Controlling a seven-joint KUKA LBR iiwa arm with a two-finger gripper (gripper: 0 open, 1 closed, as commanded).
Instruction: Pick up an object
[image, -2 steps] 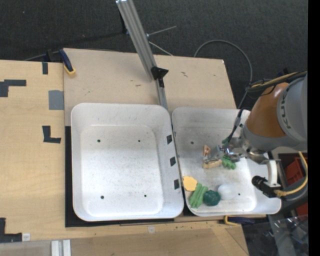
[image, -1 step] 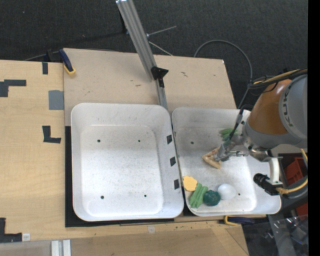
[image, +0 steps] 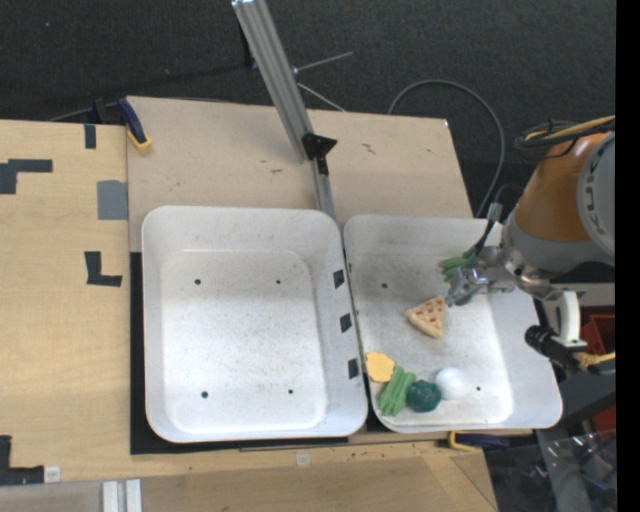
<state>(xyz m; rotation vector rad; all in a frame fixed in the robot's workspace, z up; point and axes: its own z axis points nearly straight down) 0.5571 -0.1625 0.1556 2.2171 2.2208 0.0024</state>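
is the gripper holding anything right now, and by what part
It cannot be told. The gripper sits in the right bin just above the pizza slice, with something green beside it, but nothing is clearly gripped.

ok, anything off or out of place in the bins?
Nothing damaged or spilled. The orange piece and green stick sit jammed against the right bin's near-left corner, with a dark green ball and white ball beside them. The pizza slice lies below the gripper.
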